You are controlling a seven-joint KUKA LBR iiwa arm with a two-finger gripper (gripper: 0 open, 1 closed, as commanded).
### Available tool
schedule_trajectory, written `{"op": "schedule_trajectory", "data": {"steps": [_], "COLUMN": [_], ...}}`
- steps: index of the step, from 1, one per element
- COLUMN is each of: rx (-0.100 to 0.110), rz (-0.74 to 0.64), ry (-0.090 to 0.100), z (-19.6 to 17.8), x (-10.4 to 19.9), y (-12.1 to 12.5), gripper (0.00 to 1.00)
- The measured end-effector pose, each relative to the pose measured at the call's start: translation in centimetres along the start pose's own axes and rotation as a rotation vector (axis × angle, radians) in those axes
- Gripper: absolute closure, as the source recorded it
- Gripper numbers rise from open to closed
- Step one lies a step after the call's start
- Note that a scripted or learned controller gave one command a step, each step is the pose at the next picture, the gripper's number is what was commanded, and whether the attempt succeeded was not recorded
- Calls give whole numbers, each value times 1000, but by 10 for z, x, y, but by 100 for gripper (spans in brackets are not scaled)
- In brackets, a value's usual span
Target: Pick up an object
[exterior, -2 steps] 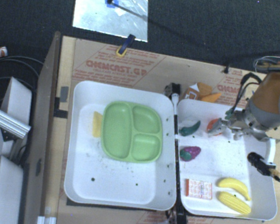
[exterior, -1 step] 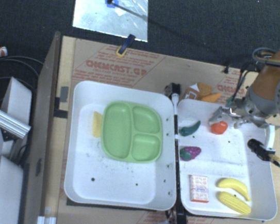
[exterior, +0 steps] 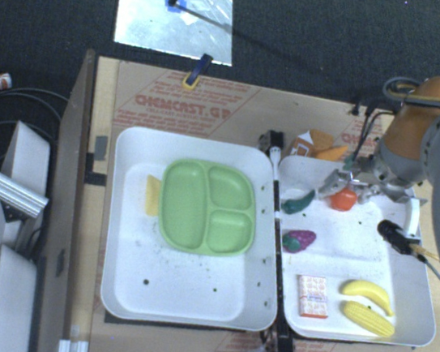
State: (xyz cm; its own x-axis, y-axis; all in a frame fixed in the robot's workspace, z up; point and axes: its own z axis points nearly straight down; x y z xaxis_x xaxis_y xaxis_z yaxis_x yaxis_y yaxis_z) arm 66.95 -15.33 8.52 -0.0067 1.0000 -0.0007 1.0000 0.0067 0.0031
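left bin [exterior: 118, 279]: green plate [exterior: 207, 208] | right bin [exterior: 356, 249]: banana [exterior: 368, 293], box [exterior: 313, 296] | hand [exterior: 348, 187]: grip unclear

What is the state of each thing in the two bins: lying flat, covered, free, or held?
green plate: flat, face up, in the left bin
yellow piece: partly under the plate's left rim
red object: in the right bin, directly under the gripper; whether held is unclear
purple object: lying free
small box: lying flat
banana: lying free
corn cob: lying beside the banana

Bright, even light with faint shadows, glare on the silver sheet [exterior: 178, 7].
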Motion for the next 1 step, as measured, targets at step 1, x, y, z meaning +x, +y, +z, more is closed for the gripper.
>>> {"op": "schedule_trajectory", "data": {"steps": [1], "rx": [-4], "rz": [-1], "ry": [-3], "z": [-12], "x": [-2], "y": [1], "gripper": [100]}}
